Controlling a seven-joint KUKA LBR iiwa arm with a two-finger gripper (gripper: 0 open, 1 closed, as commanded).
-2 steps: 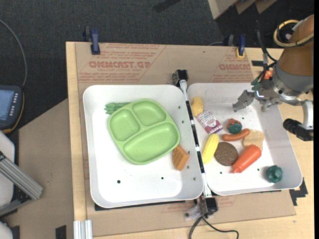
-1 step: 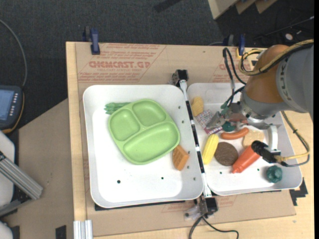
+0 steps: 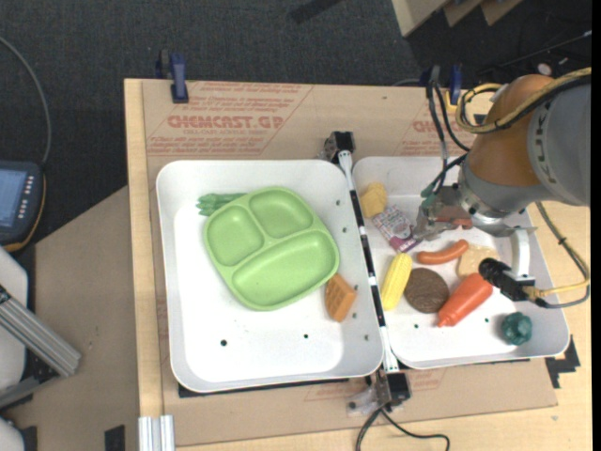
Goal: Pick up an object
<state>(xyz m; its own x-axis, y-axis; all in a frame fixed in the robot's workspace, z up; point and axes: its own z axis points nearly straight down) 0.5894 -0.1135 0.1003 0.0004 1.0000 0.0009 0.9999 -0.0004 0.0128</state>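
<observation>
My gripper (image 3: pixel 433 220) hangs low over the upper middle of the right bin (image 3: pixel 423 344), below the grey wrist and orange band. Just left of it lies a pink and purple wrapper (image 3: pixel 395 225), and just below it a red sausage (image 3: pixel 441 252). Whether it touches either is unclear. A yellow piece (image 3: pixel 375 198) sits at the bin's upper left. Further down are a corn cob (image 3: pixel 395 282), a brown round patty (image 3: pixel 426 289), an orange carrot (image 3: pixel 464 300) and a small teal object (image 3: pixel 515 327). A pale item (image 3: pixel 479 256) lies partly under the arm.
The left bin (image 3: pixel 263 350) holds a green divided plate (image 3: pixel 272 247) with a small green item (image 3: pixel 214 201) at its upper left edge. An orange-brown chunk (image 3: pixel 340 298) lies by the divider between the bins. Cables run along the arm at the right.
</observation>
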